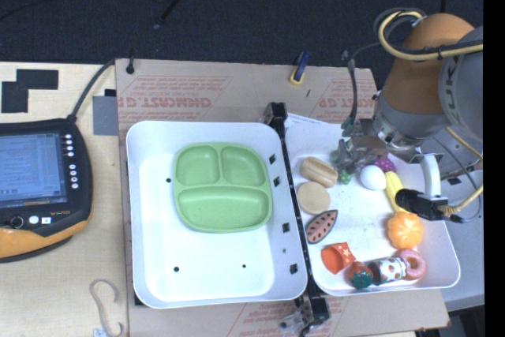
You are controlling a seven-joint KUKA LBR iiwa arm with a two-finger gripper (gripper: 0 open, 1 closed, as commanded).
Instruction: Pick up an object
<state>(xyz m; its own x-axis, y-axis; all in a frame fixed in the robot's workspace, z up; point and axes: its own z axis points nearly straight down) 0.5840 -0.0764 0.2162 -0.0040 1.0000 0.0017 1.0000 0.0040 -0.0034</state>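
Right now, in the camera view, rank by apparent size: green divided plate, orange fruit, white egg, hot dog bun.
1. green divided plate
2. hot dog bun and orange fruit look too alike to rank
3. white egg

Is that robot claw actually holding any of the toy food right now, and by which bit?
It cannot be told. The gripper is down in the right bin, beside the hot dog bun and white egg, but nothing visibly sits between its fingers.

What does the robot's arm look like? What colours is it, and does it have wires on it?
The arm is mostly grey, with a big rounded orange band above the wrist. A yellowish cable loops over the top of that orange part, and thinner dark wires hang beside it. At the end sits a dark metal gripper with small blocky parts.
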